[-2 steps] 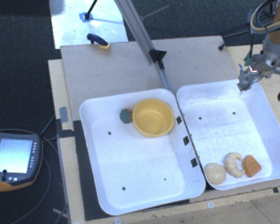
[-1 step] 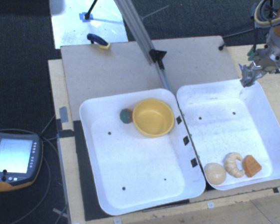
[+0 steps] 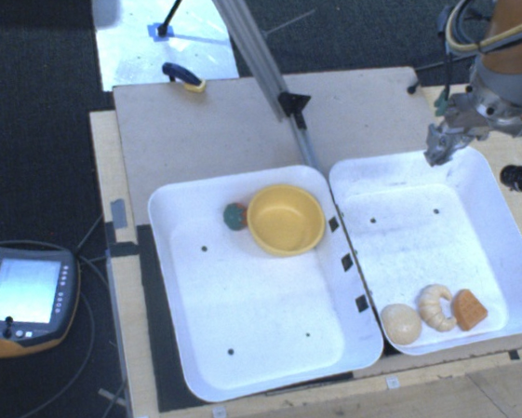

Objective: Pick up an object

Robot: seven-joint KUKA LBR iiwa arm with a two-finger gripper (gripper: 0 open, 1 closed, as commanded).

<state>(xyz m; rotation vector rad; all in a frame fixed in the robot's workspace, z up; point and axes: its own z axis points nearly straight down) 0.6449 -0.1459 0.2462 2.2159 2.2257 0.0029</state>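
Observation:
The gripper [image 3: 439, 152] hangs over the far right corner of the right bin [image 3: 398, 178], well away from every object. Along that bin's near edge lie a cream oval piece [image 3: 401, 323], a pale croissant-shaped piece [image 3: 435, 307] and an orange wedge [image 3: 469, 309] in a row. In the left bin [image 3: 211, 349] a yellow bowl [image 3: 286, 219] sits at the far right, with a small dark green ball [image 3: 235, 217] touching its left side.
A slanted metal pole [image 3: 257, 49] with a black clamp crosses the board behind the bins. A teach pendant [image 3: 20, 298] lies on the floor at left. A black and yellow clamp [image 3: 183, 75] rests at the board's far edge.

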